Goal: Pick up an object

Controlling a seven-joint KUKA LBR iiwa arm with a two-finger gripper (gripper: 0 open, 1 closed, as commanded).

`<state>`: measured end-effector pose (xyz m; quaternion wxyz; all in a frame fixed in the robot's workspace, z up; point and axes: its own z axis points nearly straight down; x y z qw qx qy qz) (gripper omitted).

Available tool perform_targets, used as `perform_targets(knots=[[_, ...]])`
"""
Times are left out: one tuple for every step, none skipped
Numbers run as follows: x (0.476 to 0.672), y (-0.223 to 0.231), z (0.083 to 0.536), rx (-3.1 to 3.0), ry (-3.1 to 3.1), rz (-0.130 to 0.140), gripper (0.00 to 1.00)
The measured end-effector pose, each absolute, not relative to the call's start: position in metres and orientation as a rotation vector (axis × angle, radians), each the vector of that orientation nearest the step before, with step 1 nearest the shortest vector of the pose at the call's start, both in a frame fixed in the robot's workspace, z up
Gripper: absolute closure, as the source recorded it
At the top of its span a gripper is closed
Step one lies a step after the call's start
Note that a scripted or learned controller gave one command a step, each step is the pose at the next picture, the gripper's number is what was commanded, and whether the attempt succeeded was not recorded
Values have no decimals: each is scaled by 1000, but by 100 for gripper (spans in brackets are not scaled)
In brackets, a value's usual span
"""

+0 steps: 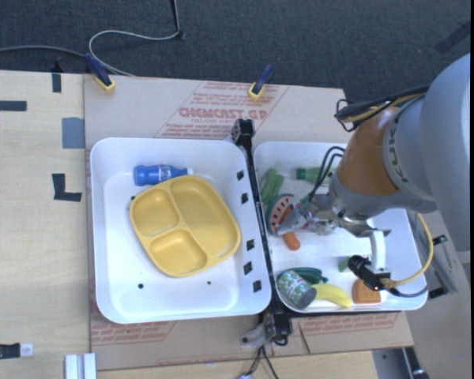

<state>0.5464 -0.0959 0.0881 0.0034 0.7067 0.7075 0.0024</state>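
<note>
While the grey arm with the orange band reaches in from the right over the right-hand shallow white bin point(415, 247), we read the claw point(310, 215) as sitting low near that bin's left-centre. We cannot tell how wide it is open, or whether it has hold of anything; the wrist hides the tips.

Nearest candidates: the small orange carrot-like piece point(291, 242) lies just below the claw, towards the near edge, and the round reddish slice with dark seeds point(281, 208) lies just to its left, close to the bin divider. The dark green elongated vegetable point(270, 185) is up-left, long axis running roughly along the divider. The yellow banana point(332, 294), the shiny metal cup point(295, 289) and a dark green leafy piece point(303, 274) crowd the near edge, well apart from the claw.

Our judgement: the pick turns on the orange piece, a short shift towards the near edge and a drop.

Left bin point(103, 235) holds a yellow three-section plastic plate point(185, 224) and a blue bottle point(159, 174), across the divider.
</note>
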Motion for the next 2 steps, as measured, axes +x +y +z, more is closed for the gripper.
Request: perform_targets(knots=[[544, -95, 95, 2219, 2222, 2, 100], [527, -23, 184, 2220, 2225, 0, 100]])
